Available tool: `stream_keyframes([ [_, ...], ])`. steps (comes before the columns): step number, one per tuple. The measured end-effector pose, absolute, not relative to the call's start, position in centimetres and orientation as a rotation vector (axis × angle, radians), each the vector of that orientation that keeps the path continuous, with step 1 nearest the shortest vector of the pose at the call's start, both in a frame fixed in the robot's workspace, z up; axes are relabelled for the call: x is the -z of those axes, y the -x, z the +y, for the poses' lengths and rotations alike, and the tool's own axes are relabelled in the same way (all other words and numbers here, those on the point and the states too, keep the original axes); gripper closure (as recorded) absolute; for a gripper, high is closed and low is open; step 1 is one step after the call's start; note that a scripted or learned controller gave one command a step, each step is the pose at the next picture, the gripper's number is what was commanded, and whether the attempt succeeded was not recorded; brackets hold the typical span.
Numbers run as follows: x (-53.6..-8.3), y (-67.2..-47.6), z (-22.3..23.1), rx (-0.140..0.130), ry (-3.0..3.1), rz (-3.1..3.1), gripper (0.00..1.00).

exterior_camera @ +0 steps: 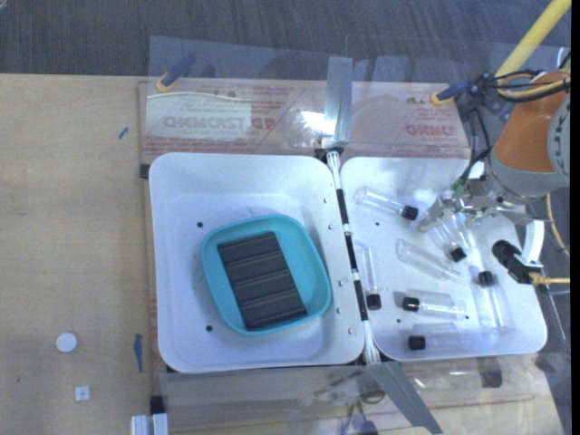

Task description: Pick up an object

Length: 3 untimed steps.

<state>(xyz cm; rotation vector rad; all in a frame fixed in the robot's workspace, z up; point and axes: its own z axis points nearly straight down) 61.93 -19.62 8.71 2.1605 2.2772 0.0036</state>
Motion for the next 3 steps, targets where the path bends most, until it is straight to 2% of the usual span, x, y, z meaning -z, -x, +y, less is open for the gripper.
stream_keyframes([
  [1, -9.7, -62.0, -19.7, -0.007, -2.16, 2.274, 1.0],
  [2, -20.9, -60.5, -14.7, -0.001, -2.189, 2.251, 1.0],
  [3, -21.5, -64.7, -8.3, -0.001, -2.202, 2.238, 1.0],
])
